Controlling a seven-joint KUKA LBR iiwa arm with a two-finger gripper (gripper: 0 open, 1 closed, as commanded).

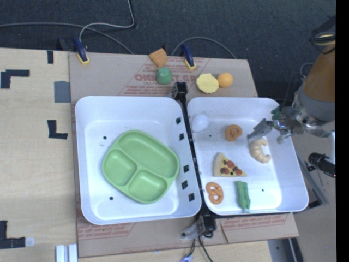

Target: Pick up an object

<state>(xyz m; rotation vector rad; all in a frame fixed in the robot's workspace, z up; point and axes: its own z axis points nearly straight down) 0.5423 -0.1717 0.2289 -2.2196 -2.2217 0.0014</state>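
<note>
The croissant [260, 150] is seen just below the jaws [267, 130], upright lengthwise; their spread cannot be told.

Dark carpet [229, 15] lies behind the wooden bench [32, 146].

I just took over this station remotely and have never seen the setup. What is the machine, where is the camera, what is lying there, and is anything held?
One camera looks down at a slant on two white bins. The grey and orange robot arm reaches in from the right; its gripper hangs over the right bin, just above a croissant. Nothing is visibly held. That bin also holds a donut, pizza slice, pretzel, green vegetable and a white ball. The left bin holds a green divided plate. Small toys lie behind the bins.
</note>
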